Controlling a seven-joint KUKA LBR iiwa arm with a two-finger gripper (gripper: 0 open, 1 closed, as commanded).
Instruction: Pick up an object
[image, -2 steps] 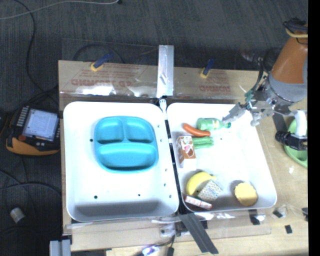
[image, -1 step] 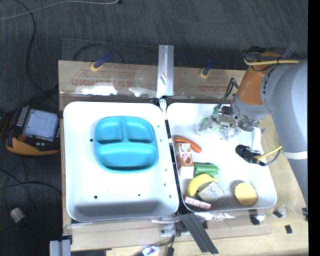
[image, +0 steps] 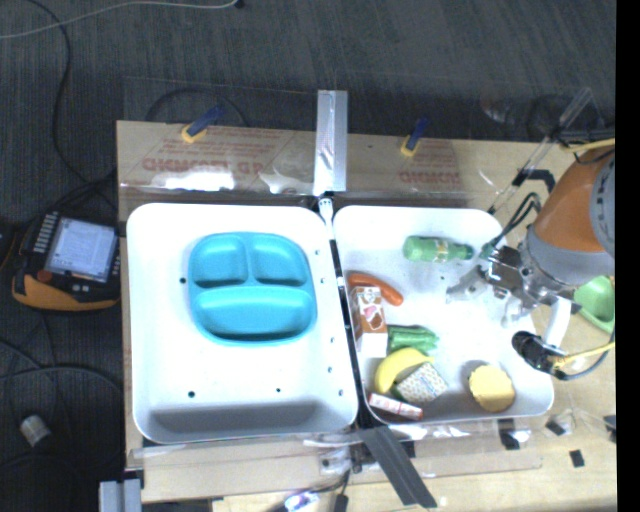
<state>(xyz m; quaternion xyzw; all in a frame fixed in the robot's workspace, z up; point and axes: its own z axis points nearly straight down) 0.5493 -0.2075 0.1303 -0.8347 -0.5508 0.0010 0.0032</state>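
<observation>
Along the bottom edge of the right bin (image: 345, 300) lies one flat red and white packet (image: 395, 405). Just above it sits one pale chequered item (image: 426, 382), touching one yellow banana-like piece (image: 393, 366) on its left. One round yellow object (image: 490, 388) rests apart from these, in the bin's lower right corner.

Higher up come one green leafy-looking piece (image: 412, 337), one small red and white carton (image: 370, 312) against the dividing wall, and one orange sausage-shaped object (image: 376, 287). Furthest, near the bin's top, one green bottle (image: 437, 248) lies on its side. That makes eight loose objects, all in the right bin.

The left bin (image: 150, 330) holds one blue tray (image: 250, 285) with three compartments.

The gripper (image: 478, 283) hangs at the right bin's upper right, just right of the green bottle and below its cap end. Whether it is clenched or released cannot be told, and nothing is seen held in it.

Two blue and yellow clips (image: 200, 124) sit on the board at the top.
</observation>
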